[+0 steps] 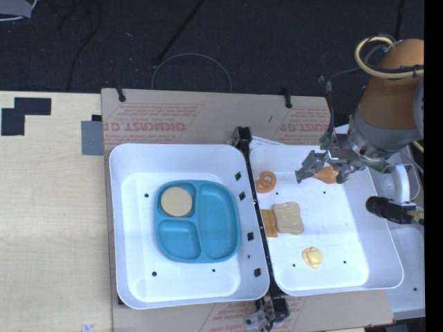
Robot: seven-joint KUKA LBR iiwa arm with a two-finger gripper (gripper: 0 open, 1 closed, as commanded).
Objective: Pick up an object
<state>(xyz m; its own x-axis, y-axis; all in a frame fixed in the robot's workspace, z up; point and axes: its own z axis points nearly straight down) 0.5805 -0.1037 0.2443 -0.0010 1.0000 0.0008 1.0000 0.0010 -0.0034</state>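
The claw (325, 166) hangs over the right bin (377, 254) near its 1 o'clock corner, its two dark fingers spread wide, one toward the bin's middle and one toward the rim. An orange piece (326, 176) shows just below and between them; whether it is gripped or merely lying under the claw I cannot tell, so no hold should be counted yet. To do this step well, the fingers should straddle the piece squarely and close only once low enough to catch its sides, since it looks flat and could slip out. Other candidates lie apart: a pretzel (265, 181) at 10 o'clock in that bin, toast (288, 217) near centre, a yellow lump (312, 256) at 6 o'clock. The left bin (131, 178) holds a blue tray (214, 220) with a cookie (176, 201).
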